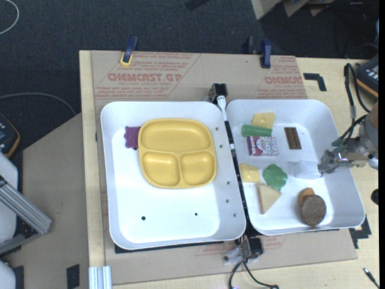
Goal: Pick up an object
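Two shallow white bins are sitting side by side on a cardboard-covered bench [180, 71], the left bin [120, 179] and the right bin [343, 203] touching along their inner rims.

Left bin: a yellow divided tray [177, 152] is lying toward the far edge, its single large compartment facing the far rim and its two smaller compartments facing the near rim. A purple object [131, 137] is showing just beside the tray's left edge, partly tucked under it.

Right bin: a yellow block [263, 120] and a green stick [256, 130] are lying near the far rim, touching each other. A white and maroon packet [263, 146] is resting just nearer than them, with a brown bar [292, 138] beside it to the right. Along the inner rim a small yellow piece [250, 173] is sitting, with a green lump [275, 176] just beside it. A pale yellow wedge [267, 197] is lying near the near rim, and a brown round object [311, 208] is occupying the near right corner.

The gripper [328, 164] is reaching in over the right rim of the right bin, hanging close to the floor of the bin at mid-depth. Whether the pincer is open or closed cannot be told, as its tips are blurring into the white surface.
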`<state>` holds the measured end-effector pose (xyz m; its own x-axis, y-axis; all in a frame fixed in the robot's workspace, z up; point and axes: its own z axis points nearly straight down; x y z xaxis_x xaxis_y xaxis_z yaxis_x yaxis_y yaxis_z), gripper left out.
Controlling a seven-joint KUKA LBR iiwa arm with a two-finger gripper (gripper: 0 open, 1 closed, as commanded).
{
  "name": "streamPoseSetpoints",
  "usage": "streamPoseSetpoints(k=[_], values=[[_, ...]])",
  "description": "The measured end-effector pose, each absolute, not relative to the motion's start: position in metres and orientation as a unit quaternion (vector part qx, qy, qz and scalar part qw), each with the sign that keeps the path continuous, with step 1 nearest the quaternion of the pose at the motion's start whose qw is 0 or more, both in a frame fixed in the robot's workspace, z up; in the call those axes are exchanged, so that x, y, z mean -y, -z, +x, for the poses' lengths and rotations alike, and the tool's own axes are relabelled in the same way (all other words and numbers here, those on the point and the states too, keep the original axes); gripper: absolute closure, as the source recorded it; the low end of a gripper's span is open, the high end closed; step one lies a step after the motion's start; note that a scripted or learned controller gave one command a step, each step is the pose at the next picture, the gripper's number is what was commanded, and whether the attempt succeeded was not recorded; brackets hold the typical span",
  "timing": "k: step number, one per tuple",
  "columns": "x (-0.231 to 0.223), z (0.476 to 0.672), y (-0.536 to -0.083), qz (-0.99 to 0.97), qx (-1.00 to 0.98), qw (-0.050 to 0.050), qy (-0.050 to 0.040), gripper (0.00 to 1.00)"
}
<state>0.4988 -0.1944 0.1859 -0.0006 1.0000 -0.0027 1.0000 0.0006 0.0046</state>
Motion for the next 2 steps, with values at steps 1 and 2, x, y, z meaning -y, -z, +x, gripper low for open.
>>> streamPoseSetpoints(k=[1, 2], values=[[0.195, 0.5, -0.227, 0.707, -0.707, 0.003, -0.001, 1.0], [0.139, 0.53, -0.227, 0.704, -0.71, 0.001, -0.0017, 1.0]])
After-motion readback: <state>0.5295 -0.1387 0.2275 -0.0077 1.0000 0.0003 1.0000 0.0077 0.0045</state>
